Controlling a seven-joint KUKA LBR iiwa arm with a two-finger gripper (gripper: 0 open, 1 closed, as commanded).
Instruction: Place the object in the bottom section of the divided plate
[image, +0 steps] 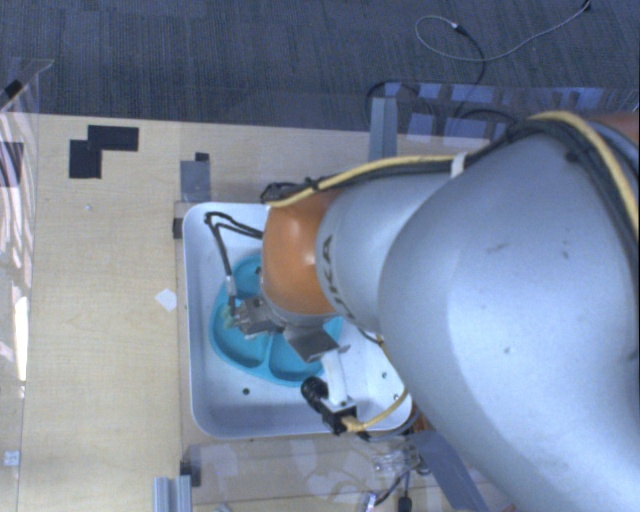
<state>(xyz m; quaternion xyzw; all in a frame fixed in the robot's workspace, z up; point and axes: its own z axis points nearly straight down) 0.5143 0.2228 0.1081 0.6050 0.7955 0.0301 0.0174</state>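
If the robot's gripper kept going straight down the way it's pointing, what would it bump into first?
Most likely the blue divided plate in the white bin. The arm's wrist hangs right over it, pointing down, and covers the gripper itself. How high it hangs above the plate is hard to tell from this slanted view.

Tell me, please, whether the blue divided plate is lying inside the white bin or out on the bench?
Inside: the blue divided plate lies flat on the white bin floor, partly covered by the arm.

I had one fixed camera, mounted above the bench (90, 330) and tilted down at a slant. It sat close enough that the arm (500, 300) covered the frame's right half, with the white bin (200, 400) at lower centre and dark floor (250, 50) along the top.
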